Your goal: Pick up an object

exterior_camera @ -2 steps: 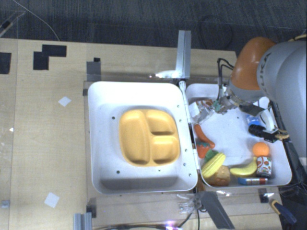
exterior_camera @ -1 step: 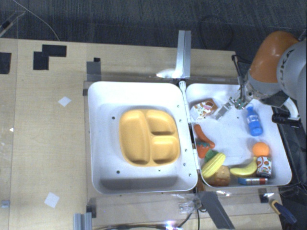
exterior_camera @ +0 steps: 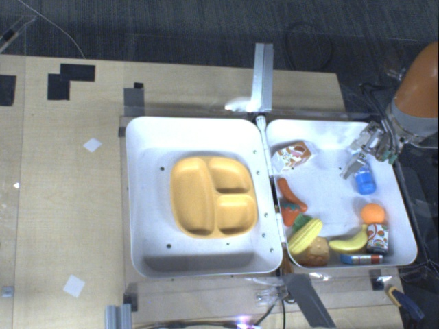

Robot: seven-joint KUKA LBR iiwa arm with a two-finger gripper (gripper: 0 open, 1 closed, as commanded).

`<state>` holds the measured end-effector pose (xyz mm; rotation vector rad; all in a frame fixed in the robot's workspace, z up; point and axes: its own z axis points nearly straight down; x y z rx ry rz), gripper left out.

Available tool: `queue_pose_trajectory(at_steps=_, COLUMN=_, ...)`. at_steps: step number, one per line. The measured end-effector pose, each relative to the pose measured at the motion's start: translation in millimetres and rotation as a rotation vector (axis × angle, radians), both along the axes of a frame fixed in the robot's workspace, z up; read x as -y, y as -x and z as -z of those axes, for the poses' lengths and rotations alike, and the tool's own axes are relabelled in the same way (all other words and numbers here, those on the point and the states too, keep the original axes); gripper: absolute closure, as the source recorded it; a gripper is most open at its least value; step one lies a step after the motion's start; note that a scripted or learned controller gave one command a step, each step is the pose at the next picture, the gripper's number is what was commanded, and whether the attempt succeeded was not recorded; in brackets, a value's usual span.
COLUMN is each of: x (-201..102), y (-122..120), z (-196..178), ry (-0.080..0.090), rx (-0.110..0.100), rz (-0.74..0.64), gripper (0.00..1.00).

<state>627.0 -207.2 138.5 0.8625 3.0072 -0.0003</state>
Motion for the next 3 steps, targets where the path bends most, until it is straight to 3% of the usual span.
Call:
queue_pose_trajectory(at_steps=1, x=-1.7, y=50.0, z=-13.0, ry=-0.002, rx=-0.003, rz=0.062, gripper=0.0)
queue_pose_trajectory(at_steps=2, x=-0.9, y=132.9, z=8.4, ry=-0.003, rx=-0.008, rz=0.069, gripper=0.0)
queue_pose_trajectory(at_steps=3, x=-61.5, y=137.8, z=-20.9, ry=-0.002, rx=-0.005, rz=-0.092, gripper=0.0)
